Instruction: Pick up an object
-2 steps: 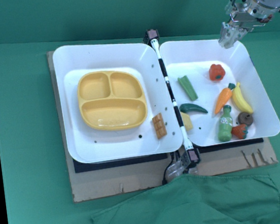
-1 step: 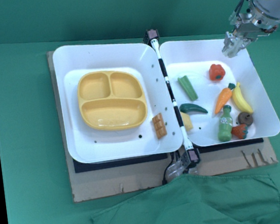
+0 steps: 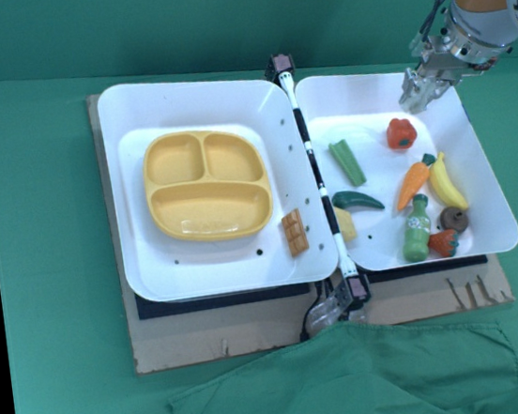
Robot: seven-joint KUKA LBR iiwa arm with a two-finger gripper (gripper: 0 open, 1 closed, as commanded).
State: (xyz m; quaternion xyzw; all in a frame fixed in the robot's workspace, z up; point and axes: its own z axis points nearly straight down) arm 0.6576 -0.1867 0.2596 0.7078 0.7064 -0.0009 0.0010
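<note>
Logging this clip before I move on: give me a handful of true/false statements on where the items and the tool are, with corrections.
1. The yellow divided plate lies in the left bin. True.
2. The tool is over the left bin. False: it hangs over the far edge of the right bin.
3. The red pepper lies on the plate. False: it lies in the right bin, near the tool.
4. The carrot and the banana lie side by side in the right bin. True.
5. The green bottle is between the tool's fingers. False: it lies on the right bin's floor, towards the near edge.
</note>
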